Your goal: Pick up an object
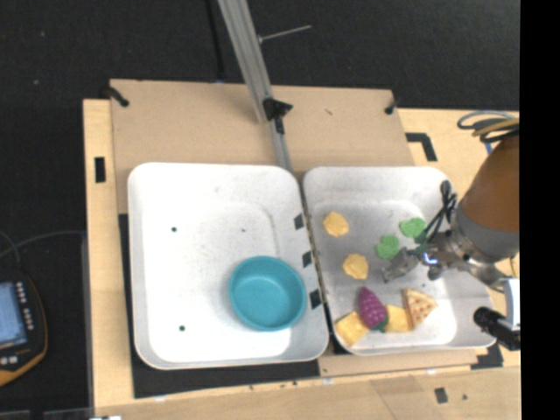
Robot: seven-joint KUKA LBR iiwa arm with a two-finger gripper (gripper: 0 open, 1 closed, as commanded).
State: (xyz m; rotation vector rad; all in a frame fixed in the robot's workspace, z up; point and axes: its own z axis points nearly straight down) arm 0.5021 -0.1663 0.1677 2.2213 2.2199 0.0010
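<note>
Left bin (175, 208) holding a blue bowl (267, 292); right bin (367, 182) scattered with small toy foods, a green piece (388, 247) among them. Gripper (404, 264) low just right of that piece, fingers' spread impossible to tell, nothing visibly held. Pickup not yet done.

The surface (367, 129) carries two bins: left bin (175, 199) at 9 o'clock, right bin (367, 186) at 3 o'clock, edges touching. A bowl (267, 292) sits in the left bin, toward 5 o'clock.
</note>
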